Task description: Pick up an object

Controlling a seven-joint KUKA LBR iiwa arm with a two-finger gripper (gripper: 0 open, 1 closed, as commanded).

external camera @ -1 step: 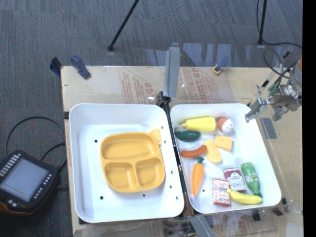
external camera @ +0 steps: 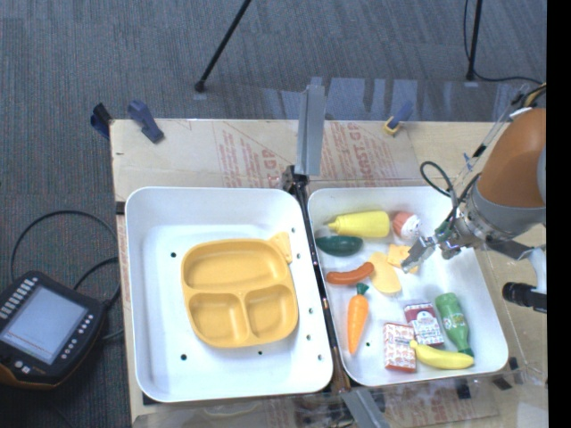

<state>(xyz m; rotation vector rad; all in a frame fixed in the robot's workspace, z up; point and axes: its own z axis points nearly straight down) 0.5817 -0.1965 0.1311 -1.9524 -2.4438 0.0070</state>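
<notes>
The gripper (external camera: 417,259) reaches in from the right over the right bin (external camera: 496,328), its two fingers pointing left and down toward the middle of the toy food. The fingers stand slightly apart, with a narrow gap between their tips, and nothing sits between them. The tips hang right at the edge of a pale yellow slice (external camera: 387,275), at its upper right corner; whether they touch it I cannot tell. Just above and left of the tips lies a small red and white ball-like piece (external camera: 406,224), beside a yellow squeeze bottle (external camera: 361,225) that lies on its side along the top of the bin.

Below the bottle, well to the left of the gripper, sits a dark green vegetable (external camera: 339,245), and under it a red sausage (external camera: 350,275) that touches the slice's left side. An orange carrot (external camera: 357,321) points down the bin below the sausage. Toward the bottom right, below the gripper, lie two small red cartons (external camera: 401,346), a green bottle (external camera: 454,321) and a yellow banana (external camera: 443,357) at the lower rim.

The left bin (external camera: 152,239) holds a yellow divided tray (external camera: 239,291), lying flat and well apart from the gripper.
</notes>
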